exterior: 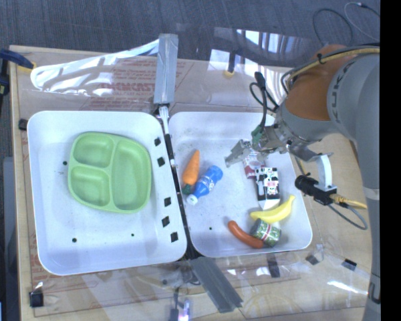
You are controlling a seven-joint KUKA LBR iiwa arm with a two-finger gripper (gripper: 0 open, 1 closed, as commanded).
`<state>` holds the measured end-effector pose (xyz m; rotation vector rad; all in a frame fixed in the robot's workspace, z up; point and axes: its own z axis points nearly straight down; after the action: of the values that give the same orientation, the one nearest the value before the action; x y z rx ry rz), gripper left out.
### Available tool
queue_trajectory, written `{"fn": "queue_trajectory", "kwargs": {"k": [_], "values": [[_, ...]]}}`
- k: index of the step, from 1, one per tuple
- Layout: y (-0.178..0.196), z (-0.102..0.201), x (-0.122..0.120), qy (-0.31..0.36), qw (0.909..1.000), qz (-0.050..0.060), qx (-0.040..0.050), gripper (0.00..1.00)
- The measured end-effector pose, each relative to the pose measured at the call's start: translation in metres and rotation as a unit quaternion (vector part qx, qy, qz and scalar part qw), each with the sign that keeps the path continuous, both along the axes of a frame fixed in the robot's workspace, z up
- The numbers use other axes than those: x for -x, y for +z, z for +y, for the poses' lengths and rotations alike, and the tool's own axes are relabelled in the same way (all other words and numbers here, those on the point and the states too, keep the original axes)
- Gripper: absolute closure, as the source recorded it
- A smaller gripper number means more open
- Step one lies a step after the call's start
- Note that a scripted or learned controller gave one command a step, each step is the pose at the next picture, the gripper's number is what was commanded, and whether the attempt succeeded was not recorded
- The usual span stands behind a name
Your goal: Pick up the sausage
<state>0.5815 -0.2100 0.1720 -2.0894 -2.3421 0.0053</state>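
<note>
While the sausage (244, 235) lies at the near edge of the right bin (207, 239), its right end touching a small green can (266, 231) under the banana (276, 210), I judge it light, stiff and smooth, so I'd pinch its free left half. My gripper (244, 154) hangs well beyond it, fingers spread, holding nothing.
</note>
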Motion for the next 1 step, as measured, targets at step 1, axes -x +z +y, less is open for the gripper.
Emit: {"fn": "queue_trajectory", "kwargs": {"k": [1], "values": [[0.0644,-0.0016,0.0506,-0.080,0.9968,-0.001,0.0005,0.00]]}}
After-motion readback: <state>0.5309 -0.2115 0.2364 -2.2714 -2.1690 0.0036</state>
